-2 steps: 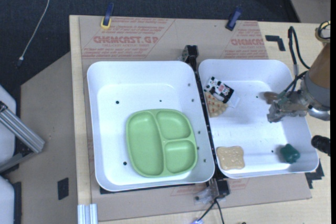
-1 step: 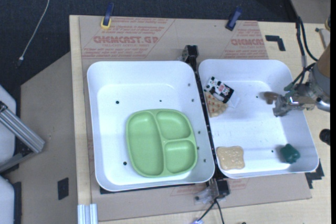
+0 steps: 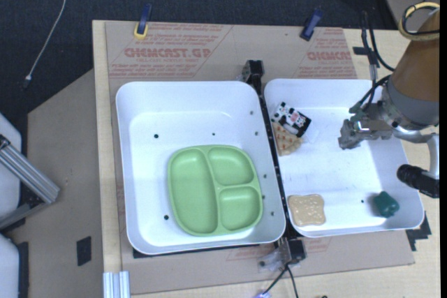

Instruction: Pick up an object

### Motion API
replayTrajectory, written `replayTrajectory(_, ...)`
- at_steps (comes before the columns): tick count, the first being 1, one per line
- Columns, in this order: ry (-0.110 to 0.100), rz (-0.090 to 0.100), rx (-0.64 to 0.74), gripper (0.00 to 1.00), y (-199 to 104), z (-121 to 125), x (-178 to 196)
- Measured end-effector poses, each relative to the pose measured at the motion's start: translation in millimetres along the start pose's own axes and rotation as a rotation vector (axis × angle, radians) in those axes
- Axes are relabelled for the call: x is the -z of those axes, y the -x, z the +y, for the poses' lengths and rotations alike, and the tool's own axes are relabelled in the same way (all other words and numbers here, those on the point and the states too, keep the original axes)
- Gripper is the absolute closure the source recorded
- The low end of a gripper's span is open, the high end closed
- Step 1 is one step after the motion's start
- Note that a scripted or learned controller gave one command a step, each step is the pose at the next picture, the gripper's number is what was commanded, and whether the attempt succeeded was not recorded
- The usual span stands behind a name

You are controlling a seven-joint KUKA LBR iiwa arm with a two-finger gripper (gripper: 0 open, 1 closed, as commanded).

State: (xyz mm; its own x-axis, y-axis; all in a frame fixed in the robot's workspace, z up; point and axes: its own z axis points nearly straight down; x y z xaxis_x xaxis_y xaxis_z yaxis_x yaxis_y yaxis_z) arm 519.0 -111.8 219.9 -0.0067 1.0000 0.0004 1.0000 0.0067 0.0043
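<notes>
Two white bins on cardboard-covered tabletop (image 3: 209, 45), red print reads "CHEMCAST GP". Left bin (image 3: 140, 150): one green three-compartment plate (image 3: 213, 190). Right bin (image 3: 335, 171): one black-white toy (image 3: 291, 119), one tan bread slice (image 3: 306, 210), one teal lump (image 3: 384, 204). Hand (image 3: 356, 130) over right bin, nothing held; spread: cannot tell.

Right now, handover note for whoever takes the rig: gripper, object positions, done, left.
Gripper: over the right bin, upper right part, nothing visibly between its fingers.
Right bin: black-and-white toy and tan waffle-like piece by the left wall; beige toast-shaped piece at the near edge; dark green object in the near right corner.
Left bin: green divided plate.
Done: nothing lifted.
Left: choose an object, grasp, lift.
</notes>
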Motion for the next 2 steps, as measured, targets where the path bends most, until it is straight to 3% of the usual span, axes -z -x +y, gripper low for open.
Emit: replayTrajectory(2,-0.001,0.001,0.000,1.00,-112,13,11)
